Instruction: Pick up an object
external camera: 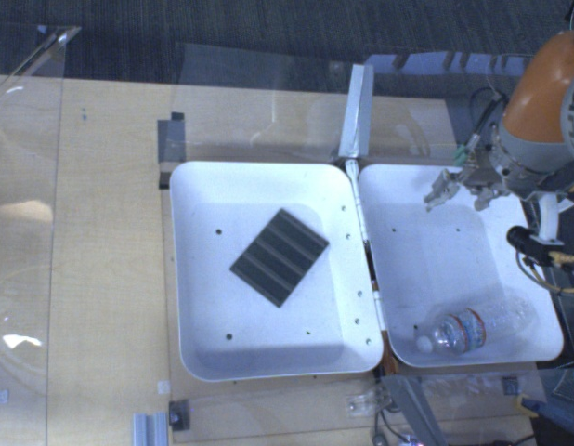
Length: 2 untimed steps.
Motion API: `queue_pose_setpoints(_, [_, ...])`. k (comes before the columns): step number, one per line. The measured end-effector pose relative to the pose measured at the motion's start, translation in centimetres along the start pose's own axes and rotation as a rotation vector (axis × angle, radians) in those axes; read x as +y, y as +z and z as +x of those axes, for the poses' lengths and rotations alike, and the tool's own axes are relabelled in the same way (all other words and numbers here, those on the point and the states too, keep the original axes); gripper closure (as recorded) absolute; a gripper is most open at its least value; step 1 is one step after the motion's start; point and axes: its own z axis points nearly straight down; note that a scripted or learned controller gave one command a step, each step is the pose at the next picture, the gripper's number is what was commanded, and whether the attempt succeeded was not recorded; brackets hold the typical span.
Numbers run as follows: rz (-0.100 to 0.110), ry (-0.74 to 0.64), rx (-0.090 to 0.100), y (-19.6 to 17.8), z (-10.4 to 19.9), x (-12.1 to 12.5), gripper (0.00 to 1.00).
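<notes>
Glossy white plastic bins [268,179], ribbed matt dark pad [280,256], clear plastic bottle [468,328], seemingly wooden bench [83,249].

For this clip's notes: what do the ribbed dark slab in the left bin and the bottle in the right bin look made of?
Dark slab: likely rubber or matte plastic; dull charcoal surface with parallel ridges and no glare. Bottle: clear thin plastic; the white bin shows through its body, with a white cap and a printed label band.

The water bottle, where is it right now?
The water bottle lies on its side in the right-hand bin, near that bin's front edge. The gripper is up by the bin's far side, apart from it.
</notes>
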Motion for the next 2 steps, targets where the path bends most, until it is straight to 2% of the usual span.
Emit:
queue_pose_setpoints(1, [-0.004, 0.150, 0.001, 10.1, 3.2, -3.6, 0.00])
queue_pose_setpoints(2, [0.001, 0.166, -0.001, 0.4, -4.8, -3.1, 0.00])
